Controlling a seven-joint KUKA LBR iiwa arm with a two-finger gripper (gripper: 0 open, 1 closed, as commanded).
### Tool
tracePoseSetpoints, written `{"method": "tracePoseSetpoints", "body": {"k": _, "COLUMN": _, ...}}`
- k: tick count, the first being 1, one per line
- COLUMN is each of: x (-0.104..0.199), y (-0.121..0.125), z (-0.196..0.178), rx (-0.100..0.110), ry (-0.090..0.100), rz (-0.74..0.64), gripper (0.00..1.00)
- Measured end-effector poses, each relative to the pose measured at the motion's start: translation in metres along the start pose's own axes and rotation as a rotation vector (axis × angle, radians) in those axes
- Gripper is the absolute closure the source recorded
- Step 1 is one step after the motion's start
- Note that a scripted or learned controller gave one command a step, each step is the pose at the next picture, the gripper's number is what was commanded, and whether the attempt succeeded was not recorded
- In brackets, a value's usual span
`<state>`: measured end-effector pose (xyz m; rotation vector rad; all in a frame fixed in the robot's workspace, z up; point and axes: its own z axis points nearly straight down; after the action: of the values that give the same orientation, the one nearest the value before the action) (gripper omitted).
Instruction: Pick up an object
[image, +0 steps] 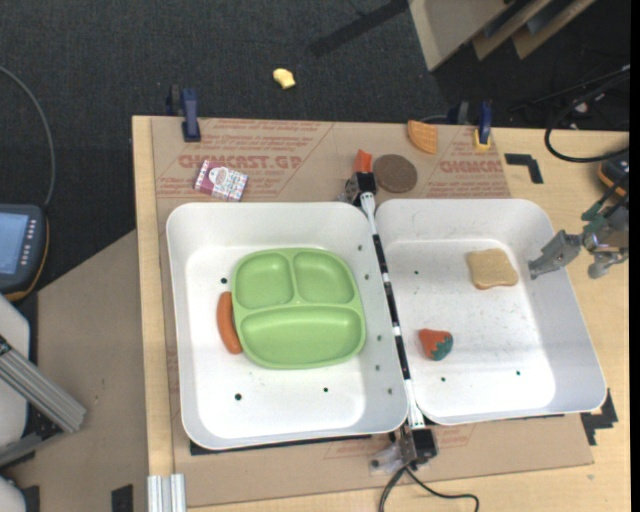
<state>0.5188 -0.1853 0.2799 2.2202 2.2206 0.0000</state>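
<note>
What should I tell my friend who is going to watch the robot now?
Pincer: at the right bin's right edge, near the toast slice; the view does not show anything held.
Right bin: toast slice at the upper right, toy strawberry near the middle.
Left bin: green divided plate with an orange hot dog beside its left edge.
Done: nothing picked up yet.
Left: grab one object, probably the toast, since it is nearest, and lift it.
</note>
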Motion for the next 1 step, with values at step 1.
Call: {"method": "tracePoseSetpoints", "body": {"k": 1, "x": 0.0316, "y": 0.0363, "z": 0.0535, "rx": 0.005, "ry": 0.003, "rz": -0.004, "gripper": 0.00}}
